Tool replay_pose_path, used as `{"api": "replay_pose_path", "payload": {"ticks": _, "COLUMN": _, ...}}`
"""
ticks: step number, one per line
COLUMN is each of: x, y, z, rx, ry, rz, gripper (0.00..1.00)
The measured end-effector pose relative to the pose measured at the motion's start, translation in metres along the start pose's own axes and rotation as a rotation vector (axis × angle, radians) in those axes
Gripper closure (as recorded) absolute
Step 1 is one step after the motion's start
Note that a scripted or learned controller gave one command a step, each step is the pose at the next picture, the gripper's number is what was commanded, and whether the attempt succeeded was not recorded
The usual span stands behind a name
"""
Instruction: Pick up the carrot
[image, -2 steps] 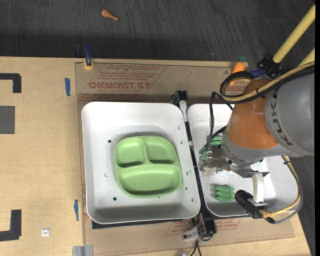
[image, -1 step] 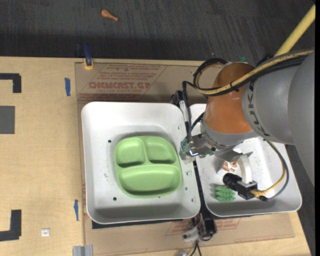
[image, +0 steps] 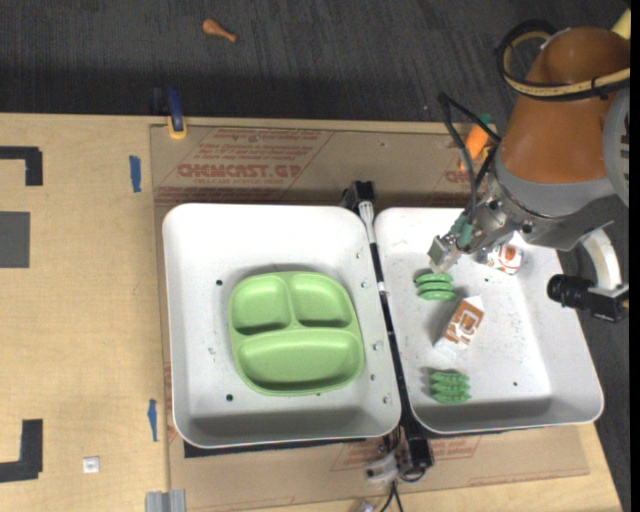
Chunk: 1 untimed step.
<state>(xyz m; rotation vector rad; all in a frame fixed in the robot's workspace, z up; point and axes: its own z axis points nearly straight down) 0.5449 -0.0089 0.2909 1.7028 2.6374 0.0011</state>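
We see two shallow white plastic bins side by side on the pale wooden bench (image: 80, 330); the left bin (image: 190, 250) holds a light green three-compartment plate (image: 295, 330) lying flat near its middle; the right bin (image: 570, 385) carries several small things scattered on its floor.

The grey arm with its orange band (image: 560, 100) reaches in from three o'clock and hangs over the right bin's upper part; the tool (image: 445, 250) sits at the arm's low end, pointing toward nine o'clock, just at twelve o'clock of a ribbed green toy piece (image: 435, 287); we cannot tell how the tool is set, since its tip is small and blurred against the white floor.

A small brown and white carton (image: 462, 324) lies tilted at about five o'clock from that green piece, near it but apart; a second ribbed green toy piece (image: 448, 385) lies at six o'clock from the carton, near the bin's lower wall; a small red and white object (image: 508, 258) rests at three o'clock of the tool, partly under the arm.

The small orange carrot-shaped thing (image: 218, 31) lies on the dark floor beyond the bench, at about eleven o'clock from the bins and well apart from the tool.
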Motion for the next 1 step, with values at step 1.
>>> {"api": "replay_pose_path", "payload": {"ticks": 1, "x": 0.09, "y": 0.0047, "z": 0.0865, "rx": 0.003, "ry": 0.002, "rz": 0.052, "gripper": 1.0}}
